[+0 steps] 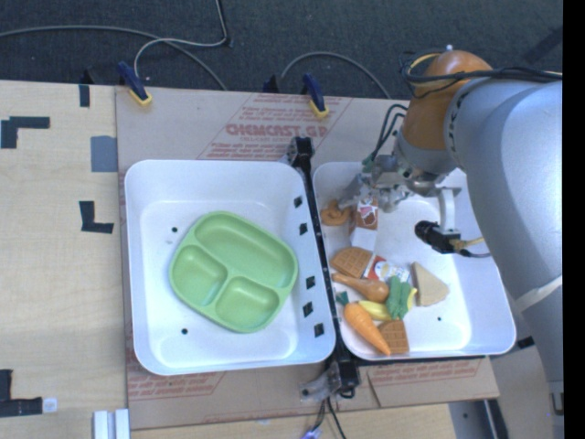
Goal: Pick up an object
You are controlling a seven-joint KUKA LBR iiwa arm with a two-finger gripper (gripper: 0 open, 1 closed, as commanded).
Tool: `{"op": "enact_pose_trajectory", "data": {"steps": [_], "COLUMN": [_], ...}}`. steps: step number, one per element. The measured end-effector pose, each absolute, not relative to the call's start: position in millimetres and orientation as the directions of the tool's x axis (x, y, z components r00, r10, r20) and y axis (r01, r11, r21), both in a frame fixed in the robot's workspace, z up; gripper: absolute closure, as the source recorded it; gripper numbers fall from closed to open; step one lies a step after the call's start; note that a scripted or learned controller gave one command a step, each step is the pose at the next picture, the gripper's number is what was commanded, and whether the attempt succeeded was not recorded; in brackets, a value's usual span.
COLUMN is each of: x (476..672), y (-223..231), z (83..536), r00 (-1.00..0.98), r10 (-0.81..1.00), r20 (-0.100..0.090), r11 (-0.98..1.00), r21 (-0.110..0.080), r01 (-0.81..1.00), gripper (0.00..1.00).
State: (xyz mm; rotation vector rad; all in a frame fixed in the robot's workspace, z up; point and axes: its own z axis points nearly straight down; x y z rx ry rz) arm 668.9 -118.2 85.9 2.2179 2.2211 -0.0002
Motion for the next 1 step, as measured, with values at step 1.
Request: {"op": "enact_pose_trajectory", "data": {"steps": [1], "x": [669.0], "y": [-107.9], "z": [87.3], "r00": [0.002], "r10": [1.0], "r20": [-0.013], "r11": [-0.002], "r21": [0.006], "r01": [1.0], "gripper": [0.0]}}
